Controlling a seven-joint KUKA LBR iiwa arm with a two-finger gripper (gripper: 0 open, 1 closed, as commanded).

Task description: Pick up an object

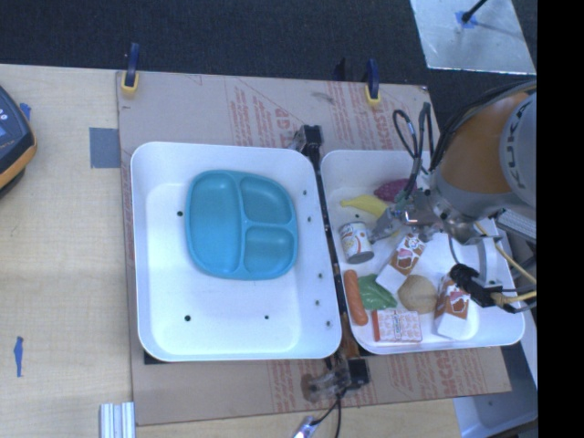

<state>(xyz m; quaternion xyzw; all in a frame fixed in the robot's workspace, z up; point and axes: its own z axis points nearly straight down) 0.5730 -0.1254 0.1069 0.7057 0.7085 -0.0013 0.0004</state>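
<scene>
The right bin (497,338) holds several small items: a yellow banana (365,205), a purple piece (392,190), a small can (354,241), a red-and-white carton (408,255), a green piece (375,293), an orange sausage shape (354,297), a tan potato (417,293), a flat red-printed box (397,326) and a second carton (453,305). My gripper (407,219) hangs low over the upper middle of this bin, just right of the banana and above the first carton. Nothing is visibly lifted.
The left bin (228,331) carries a blue divided plate (242,224). The grey arm with its orange band (484,153) covers the right bin's upper right corner, and cables (411,135) loop above it. A yellow-edged device (14,144) lies at the far left.
</scene>
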